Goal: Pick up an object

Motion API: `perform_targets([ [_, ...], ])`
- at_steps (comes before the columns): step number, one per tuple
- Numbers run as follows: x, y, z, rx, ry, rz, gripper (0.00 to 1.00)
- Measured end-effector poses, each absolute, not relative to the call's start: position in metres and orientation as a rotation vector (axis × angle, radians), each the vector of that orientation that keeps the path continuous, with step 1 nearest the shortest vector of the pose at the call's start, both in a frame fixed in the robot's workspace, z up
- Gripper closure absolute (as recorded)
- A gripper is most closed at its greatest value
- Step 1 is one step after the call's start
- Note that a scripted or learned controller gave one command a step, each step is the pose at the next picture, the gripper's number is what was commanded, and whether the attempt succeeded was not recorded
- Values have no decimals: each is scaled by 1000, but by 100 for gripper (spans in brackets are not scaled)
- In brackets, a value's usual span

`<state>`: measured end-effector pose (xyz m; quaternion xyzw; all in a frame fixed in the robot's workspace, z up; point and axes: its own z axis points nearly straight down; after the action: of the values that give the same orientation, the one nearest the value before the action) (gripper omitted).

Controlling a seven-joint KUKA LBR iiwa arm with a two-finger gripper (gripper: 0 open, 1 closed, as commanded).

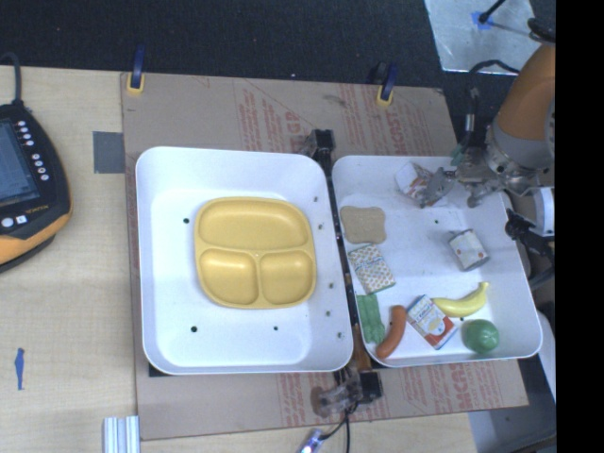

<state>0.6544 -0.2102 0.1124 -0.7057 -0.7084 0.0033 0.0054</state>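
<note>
Light wooden bench (66, 347), with a brown cardboard sheet (236, 111) clamped at its far edge by two yellow-and-blue clips; dark floor beyond. Two shallow white bins sit side by side on the cardboard. Left bin (170, 338) holds a yellow divided plate (255, 251), three compartments, lying flat near the centre. Right bin (514, 253) holds the loose items: tan flat bread-like piece (363, 224) near its left wall, patterned packet (372, 269) just below it, green pod-shaped item (370, 317) and orange-red sausage (392, 331) side by side at the near left, a red-and-white small carton (429, 321) touching the yellow banana (462, 301), a green lime (481, 336) in the near right corner, and a small grey-white box (467, 249) alone toward the right. Arm enters from the right, orange band visible at the frame edge. Gripper (436, 186) is low over the far part of the right bin, just beside a crumpled white-and-red wrapper (412, 179); contact unclear. Fingers too blurred and dark to read: cannot tell their spread. A black-and-orange teach pendant (24, 192) rests at the bench's left edge.
</note>
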Motion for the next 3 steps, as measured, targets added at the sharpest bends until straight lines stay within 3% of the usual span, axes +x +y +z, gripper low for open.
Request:
perform_targets([
  [1, 610, -194, 95, -2216, -2223, 6, 0],
  [2, 545, -213, 147, -2215, -2225, 5, 0],
  [3, 562, -175, 99, -2211, -2226, 7, 0],
])
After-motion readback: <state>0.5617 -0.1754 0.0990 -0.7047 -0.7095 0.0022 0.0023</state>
